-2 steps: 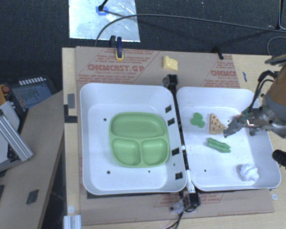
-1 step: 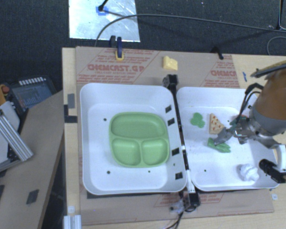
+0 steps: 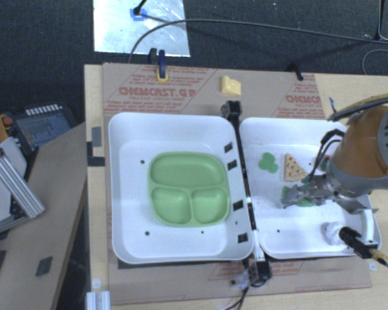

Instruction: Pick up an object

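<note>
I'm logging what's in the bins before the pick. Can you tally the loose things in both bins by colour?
Green: 3, the divided plate in the left bin, a broccoli-like piece, and a piece at the claw
Orange-tan: 1, the pizza slice
White: 1, a small lump
Total: 5

We see the gripper (image 3: 292,199) low in the right bin (image 3: 278,237) — just below the pizza-slice toy (image 3: 293,168), right of the green divided plate (image 3: 186,188).
</note>
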You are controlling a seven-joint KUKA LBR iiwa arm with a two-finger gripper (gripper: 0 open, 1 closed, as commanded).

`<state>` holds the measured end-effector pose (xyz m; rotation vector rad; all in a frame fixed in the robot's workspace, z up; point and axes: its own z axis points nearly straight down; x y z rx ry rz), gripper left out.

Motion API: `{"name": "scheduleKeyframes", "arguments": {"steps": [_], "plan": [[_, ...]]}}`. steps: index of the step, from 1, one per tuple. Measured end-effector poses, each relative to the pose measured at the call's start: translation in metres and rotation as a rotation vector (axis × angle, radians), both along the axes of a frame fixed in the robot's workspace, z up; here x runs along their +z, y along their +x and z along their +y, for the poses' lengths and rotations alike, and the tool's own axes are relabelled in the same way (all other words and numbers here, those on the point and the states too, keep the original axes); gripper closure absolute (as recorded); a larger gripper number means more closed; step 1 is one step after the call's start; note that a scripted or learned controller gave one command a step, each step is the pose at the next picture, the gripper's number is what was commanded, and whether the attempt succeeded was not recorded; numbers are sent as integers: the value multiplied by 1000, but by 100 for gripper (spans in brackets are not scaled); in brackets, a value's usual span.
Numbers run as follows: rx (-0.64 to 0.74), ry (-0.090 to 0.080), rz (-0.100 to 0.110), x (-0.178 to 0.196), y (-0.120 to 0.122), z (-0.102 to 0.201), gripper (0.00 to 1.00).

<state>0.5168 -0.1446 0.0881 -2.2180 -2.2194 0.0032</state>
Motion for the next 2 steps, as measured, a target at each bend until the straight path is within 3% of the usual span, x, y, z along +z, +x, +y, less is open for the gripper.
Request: {"name": "scheduleKeyframes", "arguments": {"steps": [1,2], "plan": [[1,-2,-6,14,2,0,100],[3,-3,-10,70,-5,3,100]]}}
